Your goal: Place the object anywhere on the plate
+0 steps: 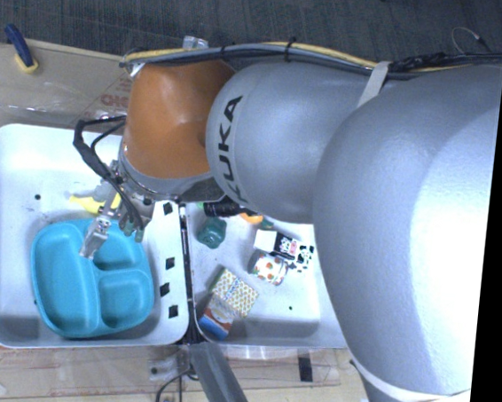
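Two shallow white bins (4, 214) on table. Sectioned turquoise plastic plate (91, 281) in left bin. Pincer (110, 225) over plate's upper rim; finger state unclear. Small yellow object (85, 196) on bin floor, just left of pincer.

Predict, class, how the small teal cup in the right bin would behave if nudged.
The teal cup looks round and small, so it probably tips or rolls easily. It seems light plastic, likely sliding on the smooth white bin.
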Tool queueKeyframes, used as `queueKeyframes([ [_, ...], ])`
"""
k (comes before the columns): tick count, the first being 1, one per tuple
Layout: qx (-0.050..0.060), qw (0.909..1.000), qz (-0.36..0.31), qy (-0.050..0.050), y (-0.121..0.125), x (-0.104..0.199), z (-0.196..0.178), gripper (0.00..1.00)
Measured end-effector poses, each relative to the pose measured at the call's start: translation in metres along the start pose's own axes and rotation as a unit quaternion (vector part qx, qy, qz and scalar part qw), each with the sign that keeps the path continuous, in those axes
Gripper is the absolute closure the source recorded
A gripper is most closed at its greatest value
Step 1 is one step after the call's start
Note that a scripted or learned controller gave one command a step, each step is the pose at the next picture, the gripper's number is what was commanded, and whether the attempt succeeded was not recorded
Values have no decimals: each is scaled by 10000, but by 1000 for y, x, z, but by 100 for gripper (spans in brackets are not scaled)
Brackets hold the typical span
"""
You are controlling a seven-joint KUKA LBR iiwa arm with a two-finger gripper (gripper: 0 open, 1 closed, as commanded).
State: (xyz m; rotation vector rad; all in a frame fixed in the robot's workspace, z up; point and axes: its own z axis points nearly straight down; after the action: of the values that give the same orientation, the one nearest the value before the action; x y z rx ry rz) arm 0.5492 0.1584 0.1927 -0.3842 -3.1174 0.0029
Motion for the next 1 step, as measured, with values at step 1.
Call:
queueKeyframes([
  [1, -4, 10000, -22, -8, 1, -1, -10, 100],
])
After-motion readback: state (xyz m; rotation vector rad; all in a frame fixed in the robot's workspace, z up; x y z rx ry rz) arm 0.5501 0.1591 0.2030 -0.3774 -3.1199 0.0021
